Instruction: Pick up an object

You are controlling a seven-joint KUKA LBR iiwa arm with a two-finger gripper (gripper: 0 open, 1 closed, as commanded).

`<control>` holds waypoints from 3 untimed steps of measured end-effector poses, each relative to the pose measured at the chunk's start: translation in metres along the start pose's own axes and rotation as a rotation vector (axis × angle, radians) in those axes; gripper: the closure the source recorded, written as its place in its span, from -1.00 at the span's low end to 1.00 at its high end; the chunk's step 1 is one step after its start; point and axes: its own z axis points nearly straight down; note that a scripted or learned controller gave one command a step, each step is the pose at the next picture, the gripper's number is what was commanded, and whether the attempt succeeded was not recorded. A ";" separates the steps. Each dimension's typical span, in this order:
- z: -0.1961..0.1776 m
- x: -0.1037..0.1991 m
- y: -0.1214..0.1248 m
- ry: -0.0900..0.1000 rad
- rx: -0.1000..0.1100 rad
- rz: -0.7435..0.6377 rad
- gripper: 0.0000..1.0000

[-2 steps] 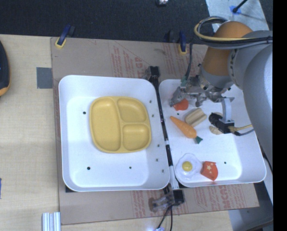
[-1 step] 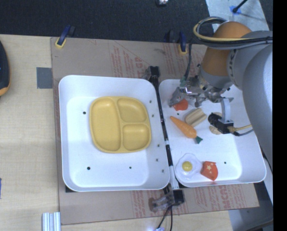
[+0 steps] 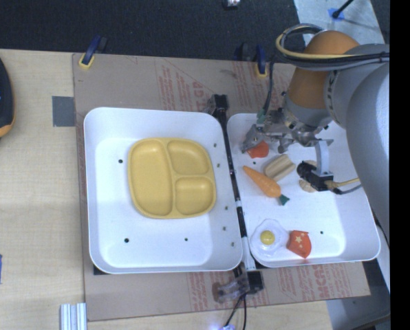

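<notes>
The right bin (image 3: pixel 342 218) holds several toy foods. An orange carrot (image 3: pixel 263 182) lies slanted near the bin's left wall. A tan bread roll (image 3: pixel 278 166) sits just above it. A small red piece (image 3: pixel 259 150) lies at the back left of the bin. My gripper (image 3: pixel 277 137) hangs low over the bin's back end, right beside the red piece and just behind the roll. The arm's body hides much of the bin's back right part.
The left bin (image 3: pixel 109 232) carries a yellow divided plate (image 3: pixel 172 177). A fried egg (image 3: pixel 267 238) and a red wedge (image 3: pixel 299 243) lie at the right bin's front. A small beige piece (image 3: pixel 307 183) sits under a black part of the arm. A divider runs between the bins.
</notes>
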 end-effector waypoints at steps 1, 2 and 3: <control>0.000 -0.001 0.000 0.000 -0.001 0.002 -1.00; -0.003 -0.002 0.000 0.000 -0.003 0.001 -1.00; 0.000 -0.006 0.000 0.000 -0.002 0.002 -1.00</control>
